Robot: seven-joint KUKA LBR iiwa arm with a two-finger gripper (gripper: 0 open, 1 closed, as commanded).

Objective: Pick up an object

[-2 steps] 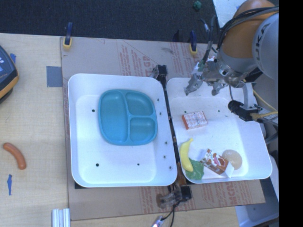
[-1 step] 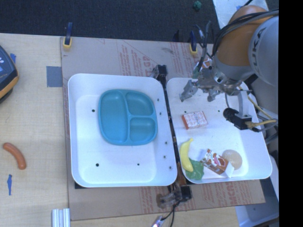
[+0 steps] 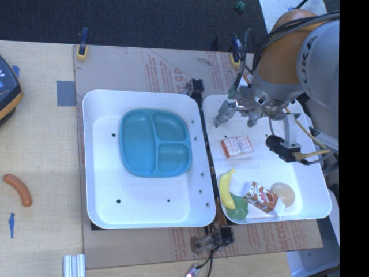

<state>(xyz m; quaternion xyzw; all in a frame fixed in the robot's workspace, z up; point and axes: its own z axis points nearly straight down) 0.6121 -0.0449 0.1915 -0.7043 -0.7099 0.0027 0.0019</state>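
Gaping pincer [image 3: 237, 115], nothing between fingers

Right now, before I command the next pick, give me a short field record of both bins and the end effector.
left bin: holds a blue divided plate
right bin: holds a small red-and-white box, a yellow banana, a green item, a red-printed packet and a pale round item
end effector: above the far end of the right bin, nothing seen between its fingers
nearest object: the small red-and-white box
outside bins: sausage-shaped toy on the bench, far left
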